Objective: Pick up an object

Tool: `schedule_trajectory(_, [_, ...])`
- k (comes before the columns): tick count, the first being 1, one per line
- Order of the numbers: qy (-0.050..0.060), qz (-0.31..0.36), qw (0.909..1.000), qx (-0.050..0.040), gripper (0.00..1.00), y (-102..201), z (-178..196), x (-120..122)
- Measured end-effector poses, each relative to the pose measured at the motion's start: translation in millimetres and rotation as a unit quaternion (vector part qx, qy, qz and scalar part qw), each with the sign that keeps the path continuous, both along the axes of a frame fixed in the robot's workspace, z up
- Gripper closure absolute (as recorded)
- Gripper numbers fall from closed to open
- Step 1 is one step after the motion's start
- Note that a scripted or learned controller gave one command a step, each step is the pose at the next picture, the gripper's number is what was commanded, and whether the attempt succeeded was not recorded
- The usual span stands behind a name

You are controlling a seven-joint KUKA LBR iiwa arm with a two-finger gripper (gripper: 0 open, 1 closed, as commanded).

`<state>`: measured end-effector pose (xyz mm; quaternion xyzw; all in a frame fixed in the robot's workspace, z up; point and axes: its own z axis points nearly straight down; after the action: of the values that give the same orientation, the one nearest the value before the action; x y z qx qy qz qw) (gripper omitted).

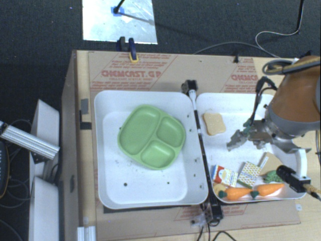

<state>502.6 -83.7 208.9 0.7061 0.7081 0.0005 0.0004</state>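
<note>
The arm reached in from the right of the frame, its orange band at the upper right, and the gripper (239,138) hung over the middle of the right bin (235,102). Its fingers (233,142) pointed toward the left of the frame and looked slightly spread, with nothing visible between them; that reading is uncertain, since they were small and blurred against the white floor.

The things to pick lay in the right bin. A tan slice of toy bread (214,123) sat alone at the bin's upper left, just left of the gripper and apart from it, which probably made it the easiest target. The rest were crowded along the bin's lower edge: two orange carrots (251,191), a small red and white packet (224,176), a patterned yellow-green card (249,173), a tan wedge (270,162) and something green (272,175). They touched or overlapped, likely having slid toward the low corner.

The left bin (108,134) held a green divided plate (152,136) near its centre, well away from the arm.

The wrist and a dark fitting at the lower right covered part of the right bin's far side, so anything beneath them was hidden. The green item was half buried and could not be identified. Whether the gripper was touching the bin floor could not be told.
</note>
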Motion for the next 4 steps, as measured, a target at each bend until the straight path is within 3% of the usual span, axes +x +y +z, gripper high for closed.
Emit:
schedule_trajectory(1, [-0.005,0.000,1.0000,-0.0005,0.00,-30,-112,-11])
schedule_trajectory(2, [0.000,0.000,1.0000,0.0002,0.00,-5,-125,-16])
schedule_trajectory(3, [-0.001,0.000,1.0000,0.0001,1.00,-5,-114,-15])
schedule_trajectory(4, [-0.002,0.001,1.0000,0.0001,1.00,35,7,20])
